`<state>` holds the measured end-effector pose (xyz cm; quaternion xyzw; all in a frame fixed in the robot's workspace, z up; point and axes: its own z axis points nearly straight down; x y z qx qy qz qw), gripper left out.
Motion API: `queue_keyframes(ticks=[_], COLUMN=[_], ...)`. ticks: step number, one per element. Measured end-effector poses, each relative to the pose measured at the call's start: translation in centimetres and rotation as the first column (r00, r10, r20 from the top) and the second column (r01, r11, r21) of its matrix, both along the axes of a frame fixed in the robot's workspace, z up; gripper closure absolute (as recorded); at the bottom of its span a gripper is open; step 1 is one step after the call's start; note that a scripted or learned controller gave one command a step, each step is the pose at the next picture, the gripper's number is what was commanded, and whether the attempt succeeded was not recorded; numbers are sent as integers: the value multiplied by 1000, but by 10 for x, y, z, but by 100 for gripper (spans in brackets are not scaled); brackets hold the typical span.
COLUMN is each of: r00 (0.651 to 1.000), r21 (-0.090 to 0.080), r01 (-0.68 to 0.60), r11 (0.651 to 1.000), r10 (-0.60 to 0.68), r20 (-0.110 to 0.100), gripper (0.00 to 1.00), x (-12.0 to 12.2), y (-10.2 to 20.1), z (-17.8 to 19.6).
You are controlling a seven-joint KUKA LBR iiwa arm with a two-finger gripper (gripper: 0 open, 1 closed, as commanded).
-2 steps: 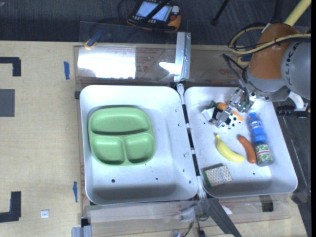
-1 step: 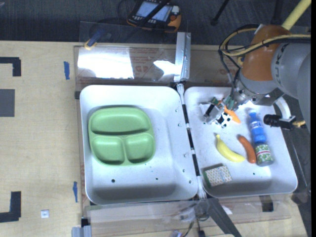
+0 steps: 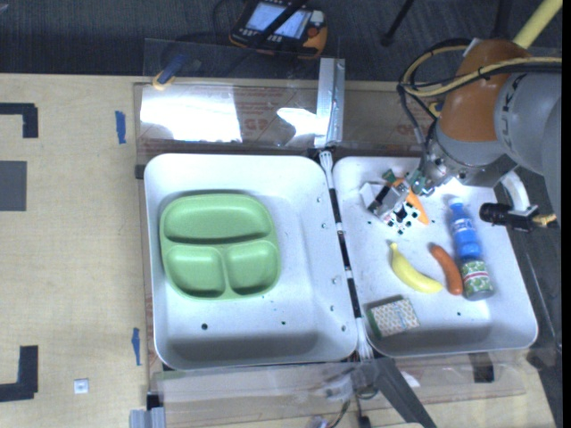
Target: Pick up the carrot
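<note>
The carrot shows as a small orange piece in the upper left of the right bin. The gripper is down in that bin, right against the carrot's left side, and its black and white parts cover part of the carrot. The grey arm with its orange band comes in from the upper right. I cannot make out whether the carrot is held.
In the right bin lie a yellow banana, a red-brown sausage, a blue bottle and a speckled sponge. The left bin holds a green divided plate. A tablet sits beyond the bins.
</note>
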<state>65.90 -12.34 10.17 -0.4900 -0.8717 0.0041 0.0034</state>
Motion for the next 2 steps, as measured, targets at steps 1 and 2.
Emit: queue_keyframes(ticks=[1, 2], r00=[1000, 921], r21=[4, 4], r01=[27, 389], r11=[1000, 921], r10=[-27, -389], r20=[14, 13], gripper=[100, 100], x=[9, 8], y=[74, 97], z=[84, 83])
